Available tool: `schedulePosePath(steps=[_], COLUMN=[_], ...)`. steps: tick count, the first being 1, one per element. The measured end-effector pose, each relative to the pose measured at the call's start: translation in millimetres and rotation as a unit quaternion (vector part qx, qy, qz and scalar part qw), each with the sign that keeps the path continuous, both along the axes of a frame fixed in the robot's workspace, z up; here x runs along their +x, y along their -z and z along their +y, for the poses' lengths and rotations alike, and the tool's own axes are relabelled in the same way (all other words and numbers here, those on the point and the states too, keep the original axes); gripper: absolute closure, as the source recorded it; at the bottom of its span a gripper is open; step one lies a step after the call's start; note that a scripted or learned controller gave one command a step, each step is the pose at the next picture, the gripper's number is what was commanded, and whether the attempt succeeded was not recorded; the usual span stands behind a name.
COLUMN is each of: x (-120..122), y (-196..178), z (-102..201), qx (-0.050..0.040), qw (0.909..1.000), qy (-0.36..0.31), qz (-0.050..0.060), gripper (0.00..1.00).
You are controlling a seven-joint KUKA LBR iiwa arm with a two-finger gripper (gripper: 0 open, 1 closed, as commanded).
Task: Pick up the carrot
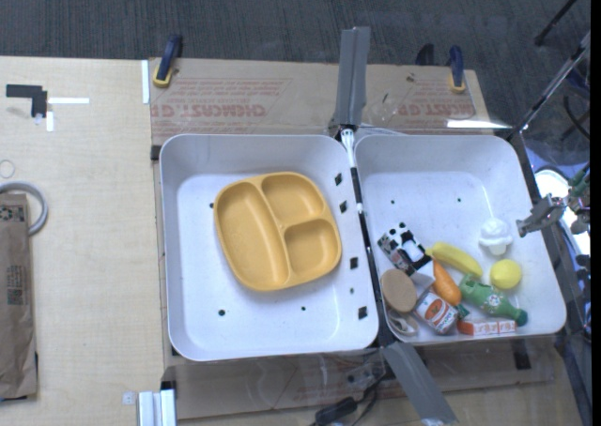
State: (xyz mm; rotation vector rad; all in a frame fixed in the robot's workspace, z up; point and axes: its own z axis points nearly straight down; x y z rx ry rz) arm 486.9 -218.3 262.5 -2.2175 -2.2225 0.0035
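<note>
In the right bin (441,180), the carrot (446,285) lay among a cluster of small things crowded into the near half. It was tilted, its upper end pointing toward the far left. A banana (456,258) lay just beyond it, touching or nearly so. A can (434,313) sat against its near end, and a brown disc (399,291) lay just to its left. A green bottle (493,300) lay on its side just to the right, with a lemon (505,274) past that and a white lump (495,235) farther back. A black-and-white toy (404,248) stood near the bin's left wall. A red-and-white packet (488,327) lay against the near wall.

A grey metal piece (543,216) stuck in over the bin's right rim, well apart from the carrot, with the banana and lemon between them. What it was could not be told.

The left bin (188,255) held a yellow plate (278,229) with three compartments.
</note>
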Motion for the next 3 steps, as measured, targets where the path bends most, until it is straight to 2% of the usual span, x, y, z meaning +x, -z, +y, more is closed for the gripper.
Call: schedulePosePath(steps=[1,2,3], x=[-9,-3,1], y=[96,166,165], z=[54,106,76], qx=[0.0007,-0.0056,-0.0068], qw=[0.9702,0.9217,0.8894], qy=[-0.242,-0.388,-0.457], qz=[-0.001,-0.011,-0.012], gripper=[0.0,0.0,0.0])
